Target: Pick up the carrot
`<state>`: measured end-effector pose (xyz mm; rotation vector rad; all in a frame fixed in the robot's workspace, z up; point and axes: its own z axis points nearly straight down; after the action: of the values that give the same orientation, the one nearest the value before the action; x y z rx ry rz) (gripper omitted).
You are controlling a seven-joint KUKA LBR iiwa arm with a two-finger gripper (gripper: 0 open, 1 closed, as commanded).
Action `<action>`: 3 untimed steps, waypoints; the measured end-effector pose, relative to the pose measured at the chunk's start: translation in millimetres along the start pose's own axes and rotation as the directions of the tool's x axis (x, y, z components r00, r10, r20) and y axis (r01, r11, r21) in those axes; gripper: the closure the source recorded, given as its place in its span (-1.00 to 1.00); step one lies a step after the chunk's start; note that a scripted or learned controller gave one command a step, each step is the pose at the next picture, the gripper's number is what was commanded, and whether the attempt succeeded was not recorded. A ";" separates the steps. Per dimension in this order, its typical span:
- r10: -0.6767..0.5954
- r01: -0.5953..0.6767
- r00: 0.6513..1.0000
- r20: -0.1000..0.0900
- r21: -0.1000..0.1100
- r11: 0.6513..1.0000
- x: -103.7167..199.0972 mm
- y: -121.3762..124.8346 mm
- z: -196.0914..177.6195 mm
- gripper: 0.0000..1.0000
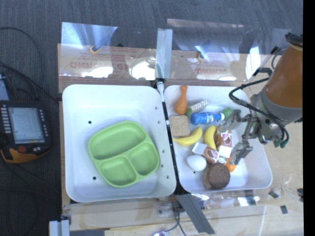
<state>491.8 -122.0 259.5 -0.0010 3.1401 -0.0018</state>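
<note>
One carrot, seemingly beneath claw.

Glossy white plastic bins, smooth matt green plastic tray, dark woven carpet

We see the gripper low in the right bin, nr its right edge, fingers spread; one tip touches the carrot, an orange bit beside a brown round cookie nr the front edge. Left bin has a green divided plate at centre.
</note>
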 end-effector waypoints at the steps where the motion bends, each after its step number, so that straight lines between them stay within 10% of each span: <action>1: -0.035 0.035 0.999 -0.011 -0.003 0.999 -0.7 -18.1 108.4 -1.00; 2: 0.036 -0.036 0.999 0.015 0.004 0.999 -30.5 -57.8 164.9 -1.00; 3: 0.033 -0.033 0.999 0.020 0.007 0.999 -32.5 -56.3 154.1 1.00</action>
<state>524.6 -178.5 105.6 0.0511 3.1202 -0.0128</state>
